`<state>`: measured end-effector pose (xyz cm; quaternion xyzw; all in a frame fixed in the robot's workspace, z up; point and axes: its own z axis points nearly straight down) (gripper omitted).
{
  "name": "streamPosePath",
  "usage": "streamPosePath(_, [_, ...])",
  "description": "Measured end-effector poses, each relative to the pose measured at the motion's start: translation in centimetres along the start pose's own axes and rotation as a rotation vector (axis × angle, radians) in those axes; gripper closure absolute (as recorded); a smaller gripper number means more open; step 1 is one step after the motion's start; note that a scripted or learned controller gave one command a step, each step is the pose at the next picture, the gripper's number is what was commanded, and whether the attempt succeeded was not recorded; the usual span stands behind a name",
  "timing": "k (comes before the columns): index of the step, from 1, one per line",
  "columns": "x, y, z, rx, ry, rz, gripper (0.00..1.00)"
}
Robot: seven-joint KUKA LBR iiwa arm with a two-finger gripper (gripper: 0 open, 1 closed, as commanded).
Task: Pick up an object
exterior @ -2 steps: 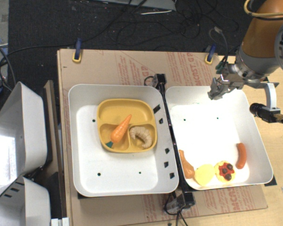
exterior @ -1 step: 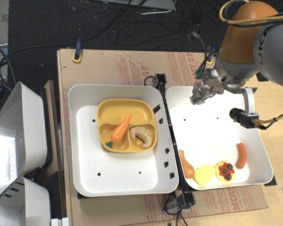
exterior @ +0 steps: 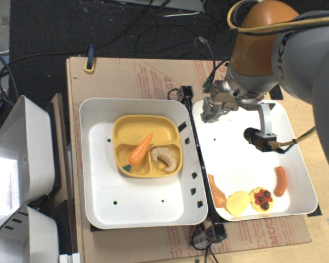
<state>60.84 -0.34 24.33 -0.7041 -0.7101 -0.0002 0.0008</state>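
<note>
Two bins (exterior: 98, 201) — carrot (exterior: 141, 149), shrimp (exterior: 165, 158) on yellow plate (exterior: 126, 127); sausage (exterior: 281, 181) right.

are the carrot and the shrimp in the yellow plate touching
Apart. The camera view shows the carrot and shrimp in separate compartments of the yellow plate, with a ridge between them.

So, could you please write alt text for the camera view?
A grey robot arm holds its gripper over the right bin, above a sausage and other toy food. The left bin holds a yellow plate with a carrot.
</note>
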Motion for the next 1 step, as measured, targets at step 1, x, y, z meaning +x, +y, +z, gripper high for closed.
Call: streamPosePath(1, [5.75,-1.33,-0.4,0.001,0.001,-0.001,1.0])
